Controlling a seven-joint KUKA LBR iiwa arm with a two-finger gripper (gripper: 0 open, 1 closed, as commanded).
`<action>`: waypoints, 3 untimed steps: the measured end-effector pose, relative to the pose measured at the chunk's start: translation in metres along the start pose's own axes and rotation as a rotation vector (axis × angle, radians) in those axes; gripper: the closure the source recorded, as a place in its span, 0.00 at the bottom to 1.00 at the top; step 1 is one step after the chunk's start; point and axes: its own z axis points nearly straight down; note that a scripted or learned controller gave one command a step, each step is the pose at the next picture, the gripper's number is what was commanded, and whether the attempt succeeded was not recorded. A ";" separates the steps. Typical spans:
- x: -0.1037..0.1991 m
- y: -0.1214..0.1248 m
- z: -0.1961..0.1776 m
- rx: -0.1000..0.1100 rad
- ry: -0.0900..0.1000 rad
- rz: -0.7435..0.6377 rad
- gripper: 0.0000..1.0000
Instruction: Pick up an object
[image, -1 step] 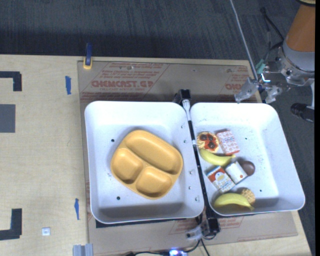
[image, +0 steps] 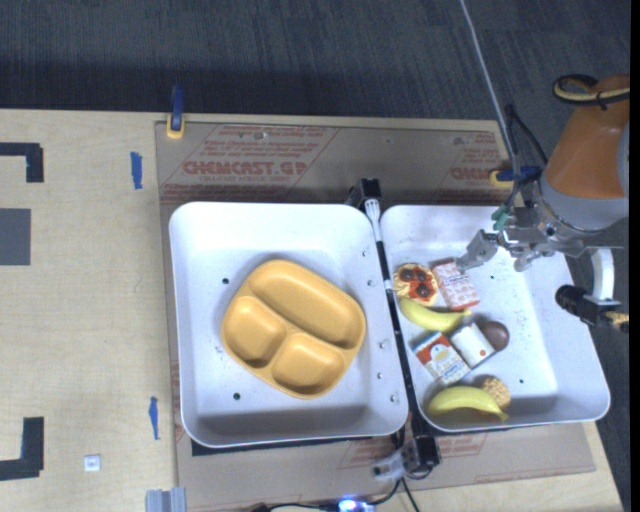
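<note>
Bananas lie in the right bin (image: 585, 385): one (image: 465, 401) at its near edge, another (image: 432, 314) farther back among small cartons. The yellow tray (image: 292, 326) fills the left bin (image: 200, 300). Beyond, the gripper (image: 497, 245) hovers (fingers spread, holding nothing).

Two white bins on a bench, with the arm reaching in over the right one.

A yellow three-compartment tray (image: 292, 326) is seen tilted in the left bin (image: 195, 330). In the right bin (image: 560, 350), small items are clustered along the left side: a pizza-like piece (image: 416, 281), a red-and-white carton (image: 455, 285) beside it, a banana (image: 432, 315) below them, a brown rounded item (image: 492, 331), another small carton (image: 447, 357), and a second banana (image: 462, 401) touching a round cookie (image: 494, 390) near the front wall. The gripper (image: 503, 247) is positioned over the bin's back area, just right of the red-and-white carton; nothing is seen between its fingers.
</note>
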 end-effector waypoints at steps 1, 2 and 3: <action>0.030 -0.055 0.071 -0.017 -0.002 0.000 0.00; 0.031 -0.053 0.060 -0.022 -0.002 -0.001 1.00; 0.031 -0.053 0.060 -0.021 -0.001 -0.001 0.00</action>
